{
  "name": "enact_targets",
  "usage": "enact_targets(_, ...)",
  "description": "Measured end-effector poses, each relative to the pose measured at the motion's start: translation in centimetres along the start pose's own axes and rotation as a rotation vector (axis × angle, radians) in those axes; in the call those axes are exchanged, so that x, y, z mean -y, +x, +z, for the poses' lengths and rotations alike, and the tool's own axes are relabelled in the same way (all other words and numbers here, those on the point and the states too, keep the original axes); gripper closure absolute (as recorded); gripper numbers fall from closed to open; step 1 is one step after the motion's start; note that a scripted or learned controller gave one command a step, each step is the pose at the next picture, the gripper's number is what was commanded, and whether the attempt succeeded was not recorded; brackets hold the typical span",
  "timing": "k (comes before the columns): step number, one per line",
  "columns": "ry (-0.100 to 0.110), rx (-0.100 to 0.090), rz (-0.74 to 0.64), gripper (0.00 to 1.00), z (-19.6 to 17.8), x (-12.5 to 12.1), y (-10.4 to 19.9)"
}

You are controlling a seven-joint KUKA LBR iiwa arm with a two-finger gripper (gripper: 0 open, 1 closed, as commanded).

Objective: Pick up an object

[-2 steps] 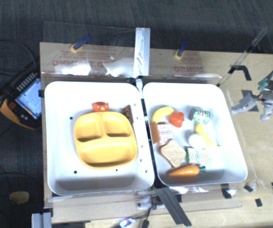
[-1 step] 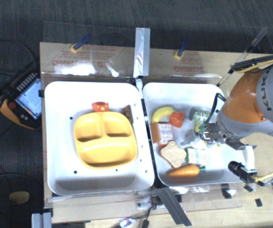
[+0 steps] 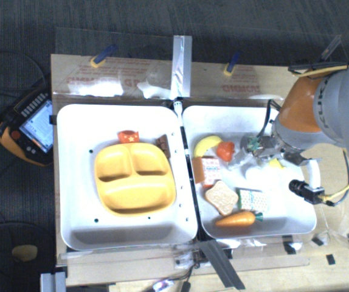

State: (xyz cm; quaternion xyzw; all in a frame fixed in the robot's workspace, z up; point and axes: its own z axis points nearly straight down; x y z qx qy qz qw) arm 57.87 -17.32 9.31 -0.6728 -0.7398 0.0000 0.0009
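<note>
The right bin [image 3: 296,221] holds several toy foods: a yellow banana [image 3: 206,143], a red fruit [image 3: 225,151], an orange-red carton [image 3: 206,170], a slice of toast [image 3: 221,197], a carrot [image 3: 236,219] and a white and green packet [image 3: 250,198]. My gripper [image 3: 255,147] is low in the upper middle of this bin, just right of the red fruit. A small yellow piece [image 3: 276,162] shows by the gripper's right side. The grey arm with its orange band [image 3: 299,111] comes in from the right.
In the left bin [image 3: 71,224] lies a yellow compartment tray [image 3: 135,178], with a small red item [image 3: 128,137] and a brown piece [image 3: 162,143] at its far edge. A handheld controller [image 3: 31,129] rests on the floor to the left.
</note>
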Motion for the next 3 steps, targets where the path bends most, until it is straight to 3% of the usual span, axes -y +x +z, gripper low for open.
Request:
enact_targets(1, 0.000, 0.002, -0.127, 0.00, -1.1, -5.1, 5.8)
enact_targets(2, 0.002, 0.002, -0.128, 1.00, -1.9, -5.1, 5.9)
enact_targets(3, 0.001, 0.004, 0.090, 1.00, -9.0, -8.3, 11.9)
